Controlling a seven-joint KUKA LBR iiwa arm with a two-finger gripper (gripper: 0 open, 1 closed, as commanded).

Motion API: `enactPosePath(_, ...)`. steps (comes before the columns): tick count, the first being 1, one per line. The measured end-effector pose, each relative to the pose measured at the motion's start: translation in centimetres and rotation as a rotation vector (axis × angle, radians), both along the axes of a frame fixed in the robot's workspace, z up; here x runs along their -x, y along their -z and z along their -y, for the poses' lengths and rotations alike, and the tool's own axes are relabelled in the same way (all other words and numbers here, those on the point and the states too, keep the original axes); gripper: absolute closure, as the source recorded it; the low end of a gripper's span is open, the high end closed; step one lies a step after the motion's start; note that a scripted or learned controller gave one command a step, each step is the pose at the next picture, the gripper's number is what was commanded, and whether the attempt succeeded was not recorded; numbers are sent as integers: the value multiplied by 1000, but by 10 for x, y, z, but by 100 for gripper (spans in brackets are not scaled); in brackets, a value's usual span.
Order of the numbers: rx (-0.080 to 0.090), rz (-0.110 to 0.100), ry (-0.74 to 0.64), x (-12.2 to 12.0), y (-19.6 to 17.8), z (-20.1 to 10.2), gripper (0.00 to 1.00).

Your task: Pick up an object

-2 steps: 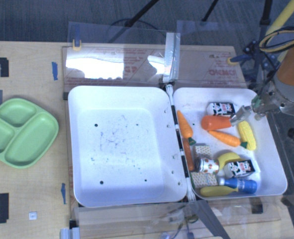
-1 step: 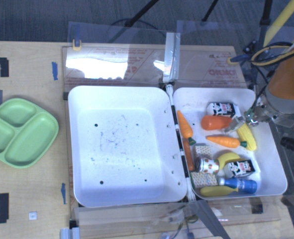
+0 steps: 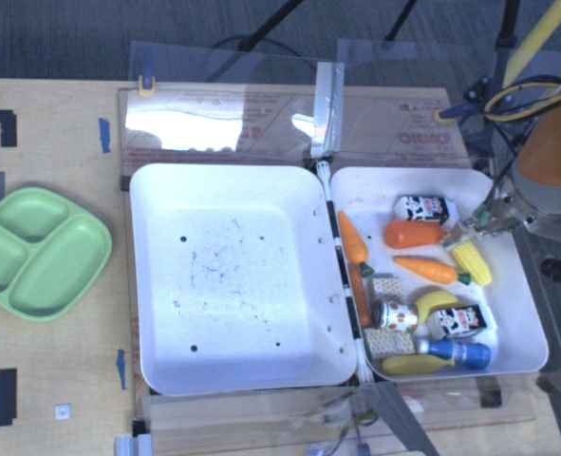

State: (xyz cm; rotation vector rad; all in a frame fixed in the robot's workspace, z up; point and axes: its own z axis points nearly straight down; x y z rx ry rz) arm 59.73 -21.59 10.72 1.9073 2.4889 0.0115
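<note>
Where end effector (image 3: 476, 221) nears corn (image 3: 471, 261) | blurred | grip state unclear

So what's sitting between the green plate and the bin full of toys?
In the camera view, another white bin lies between the green plate and the toy bin.

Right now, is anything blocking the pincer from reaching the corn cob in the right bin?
Nothing visible does. The pincer sits just above the corn cob with no item between them. An orange carrot lies beside the cob on its left.
</note>
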Motion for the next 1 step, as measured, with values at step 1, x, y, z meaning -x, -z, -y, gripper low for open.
enactPosePath(1, 2, -7, 84, 25, -115, -67, 100)
